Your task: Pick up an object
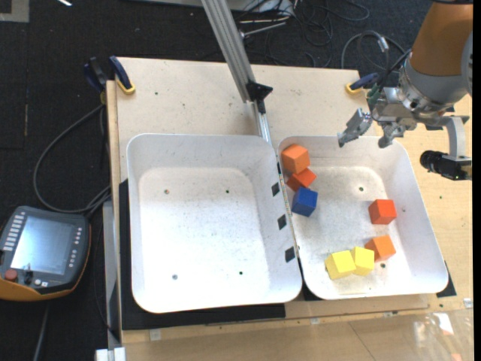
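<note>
Over the right bin's (421, 201) twelve o'clock rim, the pincer (370, 130) hangs spread and empty, blocks (304, 201) waiting below.

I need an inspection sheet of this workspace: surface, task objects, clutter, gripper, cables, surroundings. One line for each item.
Surface: wooden bench bearing a left bin and a right bin.
Task objects: all in the right bin: orange cubes, blue cube, red cube, two yellow cubes touching.
Clutter: two clamps at the bench's far corners.
Gripper: gripper above the right bin's far edge, fingers open, holding nothing.
Cables: cables on the floor beyond the bench.
Surroundings: pendant left of the bench; metal pole.
</note>
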Robot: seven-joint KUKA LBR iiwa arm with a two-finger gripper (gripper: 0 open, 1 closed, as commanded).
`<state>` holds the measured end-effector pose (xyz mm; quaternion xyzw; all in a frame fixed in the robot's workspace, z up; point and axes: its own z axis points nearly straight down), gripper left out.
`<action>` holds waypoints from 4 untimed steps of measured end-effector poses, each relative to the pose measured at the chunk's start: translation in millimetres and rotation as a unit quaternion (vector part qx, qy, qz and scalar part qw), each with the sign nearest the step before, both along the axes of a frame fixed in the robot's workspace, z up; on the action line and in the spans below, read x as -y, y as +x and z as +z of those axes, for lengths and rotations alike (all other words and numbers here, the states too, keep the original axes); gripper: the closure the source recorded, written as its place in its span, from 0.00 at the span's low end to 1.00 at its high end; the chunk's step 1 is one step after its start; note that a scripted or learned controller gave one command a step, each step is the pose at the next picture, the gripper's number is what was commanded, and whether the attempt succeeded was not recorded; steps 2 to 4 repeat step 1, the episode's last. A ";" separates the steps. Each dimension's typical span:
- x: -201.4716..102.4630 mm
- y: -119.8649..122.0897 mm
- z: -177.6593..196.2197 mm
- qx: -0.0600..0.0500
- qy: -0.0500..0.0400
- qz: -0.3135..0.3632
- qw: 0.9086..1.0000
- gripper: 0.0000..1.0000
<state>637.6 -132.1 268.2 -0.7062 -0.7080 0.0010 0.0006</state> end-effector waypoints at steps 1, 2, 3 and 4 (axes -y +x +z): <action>-58.0 -50.2 -30.2 -0.001 0.002 0.002 1.000 0.00; -58.0 -50.2 -30.2 -0.001 0.002 0.002 1.000 0.00; -58.0 -50.2 -30.2 -0.001 0.002 0.002 1.000 0.00; -58.0 -50.2 -30.2 -0.001 0.002 0.002 1.000 0.00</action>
